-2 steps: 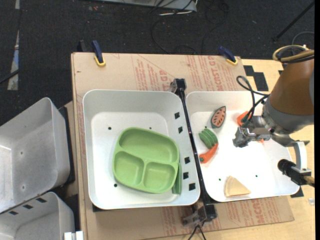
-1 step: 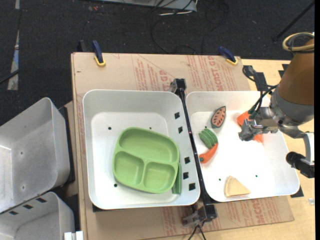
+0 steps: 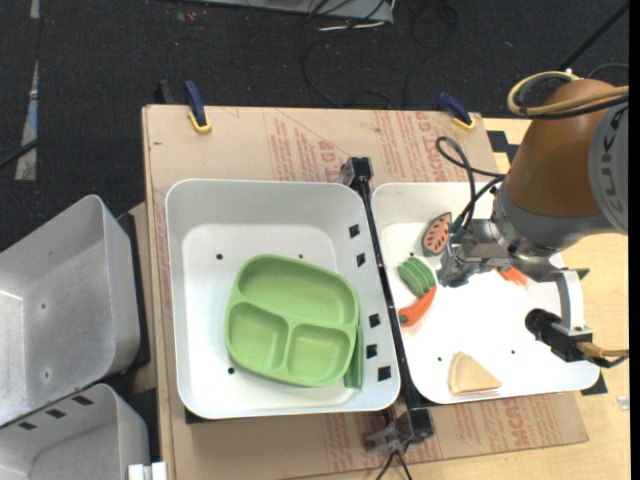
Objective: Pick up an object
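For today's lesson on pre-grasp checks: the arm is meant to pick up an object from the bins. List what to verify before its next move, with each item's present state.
1. Gripper above the right white bin: ok.
2. Target nearby, the toy carrot with green top and orange root just beside the gripper: ok.
3. Something held between the fingers: cannot tell.
4. Neighbours spaced from the carrot, the watermelon slice toy and the tan wedge: ok.
5. Green divided plastic plate lies in the left white bin, out of the way: ok.
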You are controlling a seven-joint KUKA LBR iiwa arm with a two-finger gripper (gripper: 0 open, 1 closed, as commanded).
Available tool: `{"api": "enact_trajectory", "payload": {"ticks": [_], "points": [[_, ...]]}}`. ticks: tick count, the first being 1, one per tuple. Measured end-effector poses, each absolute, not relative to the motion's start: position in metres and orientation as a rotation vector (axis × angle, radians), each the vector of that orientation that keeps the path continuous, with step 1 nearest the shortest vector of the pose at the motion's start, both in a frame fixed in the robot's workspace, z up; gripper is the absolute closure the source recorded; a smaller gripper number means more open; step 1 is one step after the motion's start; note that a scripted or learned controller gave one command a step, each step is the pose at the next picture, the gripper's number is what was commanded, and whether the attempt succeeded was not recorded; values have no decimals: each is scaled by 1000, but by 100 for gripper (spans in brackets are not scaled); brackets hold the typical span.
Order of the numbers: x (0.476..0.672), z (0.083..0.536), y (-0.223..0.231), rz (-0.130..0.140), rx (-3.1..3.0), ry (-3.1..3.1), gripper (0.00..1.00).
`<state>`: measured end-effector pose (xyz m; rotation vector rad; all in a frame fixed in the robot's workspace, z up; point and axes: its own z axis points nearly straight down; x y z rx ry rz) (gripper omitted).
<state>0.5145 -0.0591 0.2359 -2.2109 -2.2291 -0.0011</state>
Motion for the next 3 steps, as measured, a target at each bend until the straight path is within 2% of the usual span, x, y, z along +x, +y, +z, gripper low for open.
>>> {"api": "enact_trajectory", "payload": {"ticks": [2,3], "points": [[520,244,37,-2,-2212,-2230,100],[532,226,89,0,-2213,-2230,100]]}}
